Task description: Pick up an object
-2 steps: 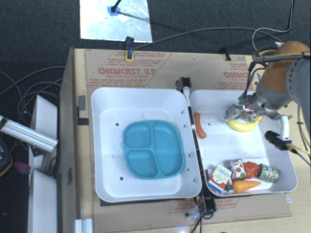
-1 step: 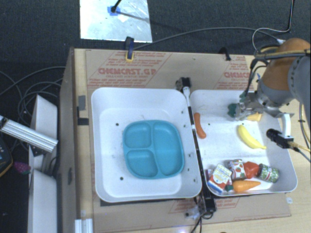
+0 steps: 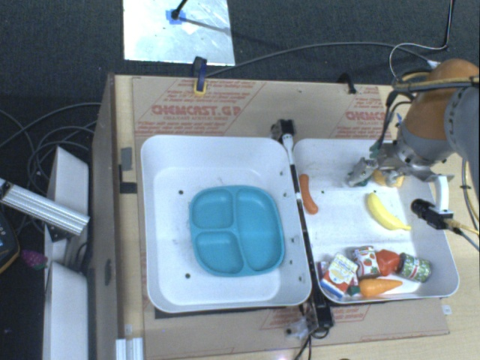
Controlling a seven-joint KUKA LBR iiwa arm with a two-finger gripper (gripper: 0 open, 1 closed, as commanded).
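— Where's the gripper point(image 3: 365, 172)?
— Low over the right bin point(image 3: 330, 156), far end; whether its fingers are open, I cannot tell.
— And the banana point(image 3: 385, 212)?
— Just beside it — lying free.

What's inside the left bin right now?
The left bin holds a blue divided plate, lying flat near its middle. The plate's compartments look bare. Whatever lies beneath the plate is covered, so I cannot tell.

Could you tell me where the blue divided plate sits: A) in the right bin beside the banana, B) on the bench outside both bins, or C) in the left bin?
C: the blue plate lies in the middle of the left bin.
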